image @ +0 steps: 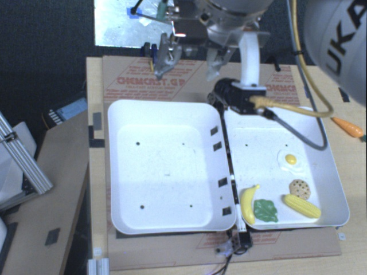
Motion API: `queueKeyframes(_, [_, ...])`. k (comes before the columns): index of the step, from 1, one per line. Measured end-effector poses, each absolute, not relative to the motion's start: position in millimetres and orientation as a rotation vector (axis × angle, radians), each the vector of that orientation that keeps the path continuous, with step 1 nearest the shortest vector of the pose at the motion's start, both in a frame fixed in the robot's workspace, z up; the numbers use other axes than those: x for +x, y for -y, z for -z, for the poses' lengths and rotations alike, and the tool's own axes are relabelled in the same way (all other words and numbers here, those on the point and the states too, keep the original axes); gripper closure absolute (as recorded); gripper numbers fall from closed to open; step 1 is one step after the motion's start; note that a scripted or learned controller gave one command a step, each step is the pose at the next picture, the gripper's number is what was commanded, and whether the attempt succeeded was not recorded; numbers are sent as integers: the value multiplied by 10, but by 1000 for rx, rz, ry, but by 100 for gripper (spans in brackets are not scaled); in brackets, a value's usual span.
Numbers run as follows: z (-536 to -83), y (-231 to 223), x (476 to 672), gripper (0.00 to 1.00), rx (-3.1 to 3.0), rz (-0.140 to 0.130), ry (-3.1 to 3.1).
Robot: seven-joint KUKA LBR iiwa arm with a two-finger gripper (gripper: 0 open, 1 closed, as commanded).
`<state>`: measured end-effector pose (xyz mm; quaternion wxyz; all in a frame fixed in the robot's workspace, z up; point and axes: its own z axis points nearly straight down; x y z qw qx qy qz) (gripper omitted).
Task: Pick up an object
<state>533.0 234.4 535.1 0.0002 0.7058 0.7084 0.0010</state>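
Cardboard, tan and printed with faded red lettering, covers the bench [143, 79] under two shallow white plastic bins that sit side by side, their inner rims touching along a dark seam with small black clips. Around the bench the floor is dark blue-black; a bright metallic sheet [123, 16] lies beyond the far edge, and an aluminium rail [26, 159] slants in at the left.

Smooth and glossy, the left bin [123, 110] has rounded corners and a few tiny dark dots on its floor. The right bin [338, 208] holds all the toy food, gathered toward its near end: a yellow banana [248, 204], curved and upright along the seam, with a flat, ragged green leaf [265, 211] touching its right side; a stubby yellow corn cob [301, 206] lying at a slant just beside the leaf; a round, speckled brown cookie [299, 188] just above the corn; and a fried egg [291, 160], white with a bright yolk, a little farther back. An orange carrot-like piece [350, 128] lies outside the bin's right rim.

The gripper [189, 65] hangs from the grey arm above the far edge of the bins, over the cardboard, well apart from the food. Its two metallic fingers [165, 53] stand spread with nothing between them. A yellow hose [298, 112] and a grey cable trail across the right bin's far end.
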Motion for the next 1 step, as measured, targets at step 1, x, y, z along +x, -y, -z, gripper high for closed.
queueKeyframes(1, [-5349,-2343,4843,0,2215,0,-2229])
